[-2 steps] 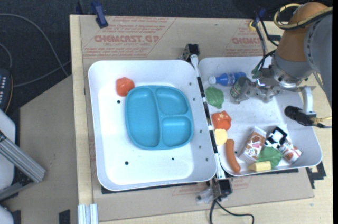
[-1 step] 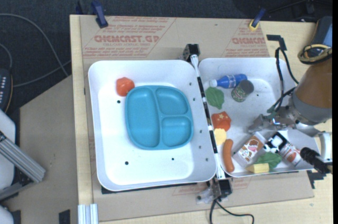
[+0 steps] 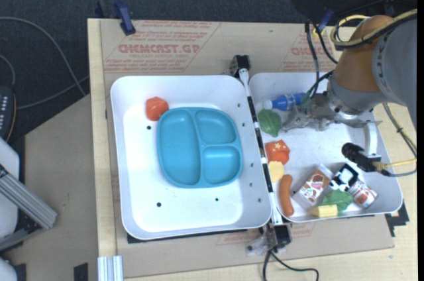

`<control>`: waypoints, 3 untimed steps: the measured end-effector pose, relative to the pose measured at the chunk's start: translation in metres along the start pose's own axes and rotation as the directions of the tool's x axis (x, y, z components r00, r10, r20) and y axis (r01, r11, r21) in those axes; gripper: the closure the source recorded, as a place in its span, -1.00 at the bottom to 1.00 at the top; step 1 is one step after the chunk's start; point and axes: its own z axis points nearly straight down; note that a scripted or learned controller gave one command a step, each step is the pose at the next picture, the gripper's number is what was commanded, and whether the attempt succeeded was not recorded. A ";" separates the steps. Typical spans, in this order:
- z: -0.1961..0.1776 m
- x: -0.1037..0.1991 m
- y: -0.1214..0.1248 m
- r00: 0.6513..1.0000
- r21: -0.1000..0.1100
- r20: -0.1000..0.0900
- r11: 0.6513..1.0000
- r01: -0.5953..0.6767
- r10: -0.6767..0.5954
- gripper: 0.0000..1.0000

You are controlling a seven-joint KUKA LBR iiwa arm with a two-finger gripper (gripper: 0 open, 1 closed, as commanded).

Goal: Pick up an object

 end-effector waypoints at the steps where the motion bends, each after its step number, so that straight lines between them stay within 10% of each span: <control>1: 0.004 -0.088 0.058 1.000 0.045 -0.014 0.999 0.008 -0.007 -1.00; 2: 0.000 -0.024 0.022 1.000 0.003 0.000 1.000 -0.001 0.001 -1.00; 3: 0.005 0.004 0.057 1.000 0.039 0.002 0.999 -0.009 0.009 -1.00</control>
